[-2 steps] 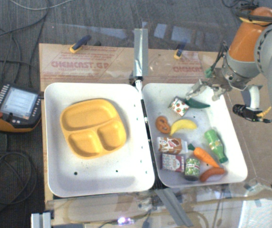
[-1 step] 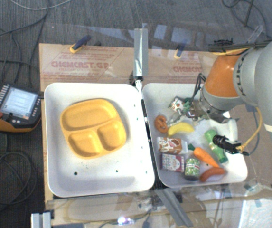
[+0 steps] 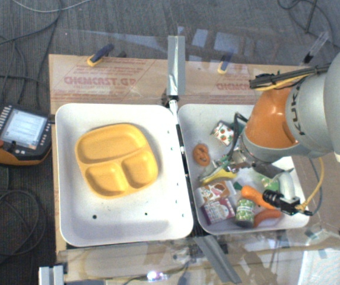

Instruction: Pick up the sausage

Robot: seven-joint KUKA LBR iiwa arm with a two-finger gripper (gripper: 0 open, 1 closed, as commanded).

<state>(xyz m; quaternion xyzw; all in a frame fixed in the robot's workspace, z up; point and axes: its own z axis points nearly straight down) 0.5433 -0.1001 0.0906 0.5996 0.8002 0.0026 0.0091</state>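
Observation:
The sausage (image 3: pixel 269 216), a short reddish-orange link, lies at the front of the right bin (image 3: pixel 188 159), beside a green can (image 3: pixel 245 212). My gripper (image 3: pixel 234 159) hangs low over the middle of that bin, just above a yellow banana (image 3: pixel 219 174). It is well to the back left of the sausage and apart from it. The orange band and wrist cover much of the gripper from above.
The right bin also holds a carrot (image 3: pixel 254 194), a pink carton (image 3: pixel 216 202), a strawberry-print piece (image 3: pixel 222 132), a brown cookie (image 3: pixel 201 154) and a white bottle (image 3: pixel 286 184). A yellow divided tray (image 3: pixel 118 159) lies in the left bin (image 3: pixel 69 218).

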